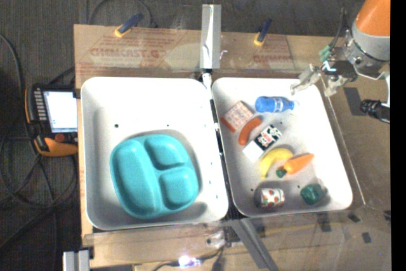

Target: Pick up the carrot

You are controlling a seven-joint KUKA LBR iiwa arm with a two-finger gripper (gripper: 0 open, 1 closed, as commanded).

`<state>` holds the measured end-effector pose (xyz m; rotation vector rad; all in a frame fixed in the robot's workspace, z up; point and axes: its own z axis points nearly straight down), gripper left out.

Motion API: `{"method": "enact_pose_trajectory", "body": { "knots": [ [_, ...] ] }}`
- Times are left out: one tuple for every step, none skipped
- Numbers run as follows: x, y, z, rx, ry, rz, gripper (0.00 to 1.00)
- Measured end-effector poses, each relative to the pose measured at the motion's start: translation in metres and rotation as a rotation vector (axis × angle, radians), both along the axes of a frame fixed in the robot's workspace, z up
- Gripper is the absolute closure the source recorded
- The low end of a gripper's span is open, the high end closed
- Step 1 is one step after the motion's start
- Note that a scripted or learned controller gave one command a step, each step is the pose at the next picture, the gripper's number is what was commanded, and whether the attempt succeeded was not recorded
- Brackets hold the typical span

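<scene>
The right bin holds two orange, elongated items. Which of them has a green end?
The carrot, lying beside the banana in the lower part of the right bin, has a green end. The other one, near the bin's middle, is orange-red all over.

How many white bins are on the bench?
2. The left bin holds a teal divided plate; the right bin beside it holds the carrot and other small items.
</scene>
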<state>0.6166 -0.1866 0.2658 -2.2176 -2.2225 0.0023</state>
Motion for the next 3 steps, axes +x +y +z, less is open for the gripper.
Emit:
{"method": "enact_pose_trajectory", "body": {
  "knots": [
    [-0.0637, -0.0372, -0.087, 0.0, -0.001, 0.258, 0.0],
    [-0.0625, -0.0363, -0.0779, 0.002, -0.003, 0.259, 1.0],
    [-0.0626, -0.0363, -0.078, 0.002, -0.002, 0.259, 0.0]
  ]
}}
